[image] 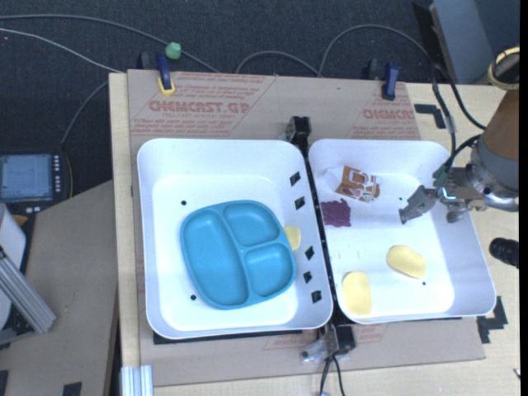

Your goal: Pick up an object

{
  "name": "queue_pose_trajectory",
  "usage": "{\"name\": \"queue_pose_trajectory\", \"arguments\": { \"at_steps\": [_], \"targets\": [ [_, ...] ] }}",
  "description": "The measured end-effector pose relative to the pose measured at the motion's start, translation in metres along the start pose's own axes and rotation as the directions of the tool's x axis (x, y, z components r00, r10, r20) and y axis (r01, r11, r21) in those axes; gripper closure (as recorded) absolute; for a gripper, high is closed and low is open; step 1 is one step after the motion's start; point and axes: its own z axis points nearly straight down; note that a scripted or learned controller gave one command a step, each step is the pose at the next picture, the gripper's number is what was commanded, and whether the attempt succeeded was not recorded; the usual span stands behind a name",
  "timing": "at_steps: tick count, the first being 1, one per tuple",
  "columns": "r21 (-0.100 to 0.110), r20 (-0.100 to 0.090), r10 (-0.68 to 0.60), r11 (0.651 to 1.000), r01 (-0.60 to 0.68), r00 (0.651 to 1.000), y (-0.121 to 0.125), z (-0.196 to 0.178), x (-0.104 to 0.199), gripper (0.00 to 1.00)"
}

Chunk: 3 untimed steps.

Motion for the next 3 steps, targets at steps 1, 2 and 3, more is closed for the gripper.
{"name": "queue_pose_trajectory", "arguments": {
  "at_steps": [1,2,3],
  "targets": [
    [-0.012,0.003,-0.003,1.000,0.003,1.000,0.003,-0.006,0.000,0.00],
    [-0.007,0.002,-0.002,1.000,0.002,1.000,0.006,0.044,-0.009,0.00],
    [-0.008,0.002,-0.003,1.000,0.003,1.000,0.015,0.095,-0.013,0.00]
  ]
}}
